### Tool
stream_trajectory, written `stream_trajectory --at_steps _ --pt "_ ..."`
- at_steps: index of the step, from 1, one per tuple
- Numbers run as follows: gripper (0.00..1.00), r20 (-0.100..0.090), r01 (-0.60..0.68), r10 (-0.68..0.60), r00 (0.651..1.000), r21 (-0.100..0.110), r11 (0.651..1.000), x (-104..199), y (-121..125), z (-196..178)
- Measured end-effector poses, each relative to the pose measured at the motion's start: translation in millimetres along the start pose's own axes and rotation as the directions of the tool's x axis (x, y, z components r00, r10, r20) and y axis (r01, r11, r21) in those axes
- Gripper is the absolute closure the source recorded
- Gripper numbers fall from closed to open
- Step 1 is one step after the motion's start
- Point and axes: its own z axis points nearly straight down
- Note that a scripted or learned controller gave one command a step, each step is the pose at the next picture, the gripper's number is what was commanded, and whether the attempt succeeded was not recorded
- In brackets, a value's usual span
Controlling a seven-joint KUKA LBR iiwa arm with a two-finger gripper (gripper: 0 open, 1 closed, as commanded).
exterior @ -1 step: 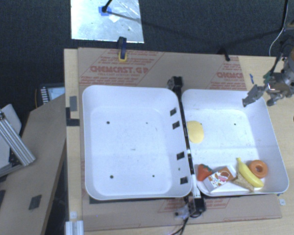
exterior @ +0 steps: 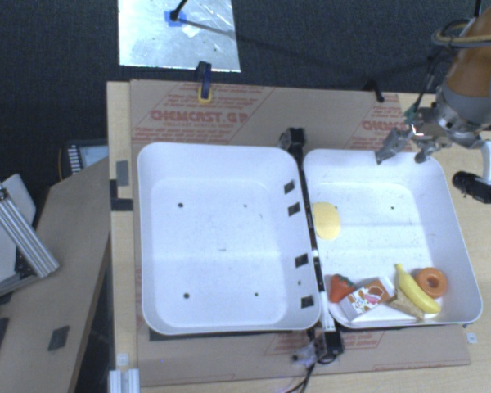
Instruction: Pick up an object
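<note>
Gripper (exterior: 408,146) open; banana (exterior: 416,289) lies diagonal.

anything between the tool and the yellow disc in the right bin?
No. In the camera view the tool sits over the right bin's far rim; only bare white bin floor lies between it and the yellow disc.

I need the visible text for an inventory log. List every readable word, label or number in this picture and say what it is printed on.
"CHEMCAST GP" (last letters unsure): red print on the brown cardboard sheet under the two white plastic bins, repeated, partly hidden, near its right corner.
Small red and white printed packet in the right bin: print too small to read.
</note>
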Motion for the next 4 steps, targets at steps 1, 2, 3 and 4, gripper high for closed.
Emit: stream_trajectory --at_steps 1,2,3,4 --pt "0.00 -0.003 -0.001 0.001 1.000 0.010 1.000 32.6 -4.3 118.2" --pt "0.00 -0.001 0.000 0.000 1.000 0.002 1.000 72.0 -45.8 84.8" --pt "0.00 0.001 -0.002 0.002 1.000 -0.001 1.000 45.6 -0.6 111.6" --pt "0.00 0.001 -0.002 0.002 1.000 0.001 1.000 46.6 -1.6 110.6"
